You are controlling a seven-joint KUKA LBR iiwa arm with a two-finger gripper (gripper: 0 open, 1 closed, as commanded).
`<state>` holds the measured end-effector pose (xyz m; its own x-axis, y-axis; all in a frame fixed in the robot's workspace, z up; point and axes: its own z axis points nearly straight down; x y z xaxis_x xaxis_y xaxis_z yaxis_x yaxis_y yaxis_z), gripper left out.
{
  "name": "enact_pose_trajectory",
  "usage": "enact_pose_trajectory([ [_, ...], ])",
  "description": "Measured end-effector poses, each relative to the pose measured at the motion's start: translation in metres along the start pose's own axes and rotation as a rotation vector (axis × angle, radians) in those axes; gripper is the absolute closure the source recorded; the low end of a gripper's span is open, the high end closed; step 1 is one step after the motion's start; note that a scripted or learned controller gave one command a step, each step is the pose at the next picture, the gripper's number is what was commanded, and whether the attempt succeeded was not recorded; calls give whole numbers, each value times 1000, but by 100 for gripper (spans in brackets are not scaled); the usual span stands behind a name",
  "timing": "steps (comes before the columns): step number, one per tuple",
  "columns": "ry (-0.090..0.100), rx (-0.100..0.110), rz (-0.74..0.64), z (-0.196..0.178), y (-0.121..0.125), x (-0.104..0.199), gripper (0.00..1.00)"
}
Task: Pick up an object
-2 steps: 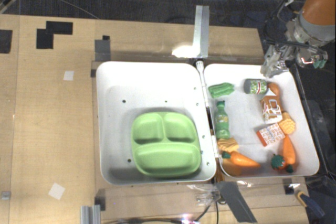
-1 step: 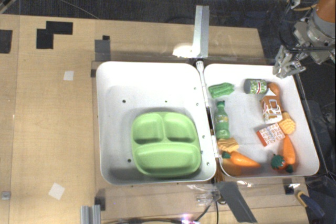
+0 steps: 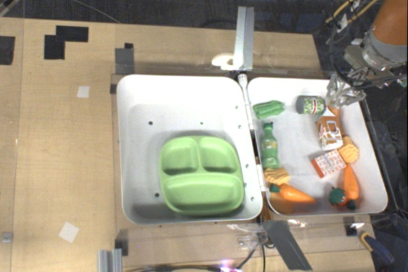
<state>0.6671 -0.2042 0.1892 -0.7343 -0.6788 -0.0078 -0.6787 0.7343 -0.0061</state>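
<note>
Nearest the camera, at the near edge of the right white bin (image 3: 376, 200): a long orange plastic carrot (image 3: 294, 194) by the near-left corner, and a second, stubbier orange carrot w/ green top (image 3: 347, 186) toward the near-right corner. Just behind them lie a small red-and-white printed packet (image 3: 328, 164), a round tan cracker (image 3: 349, 152) and an orange-white carton (image 3: 329, 132). Along that bin's left wall: a green plastic bottle (image 3: 269, 146) and, near the far-left corner, a green leafy vegetable toy (image 3: 268, 109). A small can w/ green label (image 3: 310, 104) lies on its side by the far edge.

The left white bin (image 3: 134, 99) carries only a green three-compartment plastic tray (image 3: 201, 174), near its near edge.

The two-finger gripper (image 3: 338, 96) sits at the right bin's far-right corner, just beside the can and above the carton. Jaws: can't tell if spread or pressed together; nothing visibly pinched between them.

Risks, as I judge: the can is round, so prob. rolls away if nudged off-centre. Carton, cracker and packet touch or nearly so, so a grab may snag two or knock one aside. The bin wall is close, so the jaws could clip it.
</note>
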Motion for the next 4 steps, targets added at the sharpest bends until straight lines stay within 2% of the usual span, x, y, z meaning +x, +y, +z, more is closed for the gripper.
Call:
enact_pose_trajectory([
  [3, -28, 26, 3, -44, -4, -9, 100],
  [4, 1, 0, -342, -34, 28, 32, 100],
])
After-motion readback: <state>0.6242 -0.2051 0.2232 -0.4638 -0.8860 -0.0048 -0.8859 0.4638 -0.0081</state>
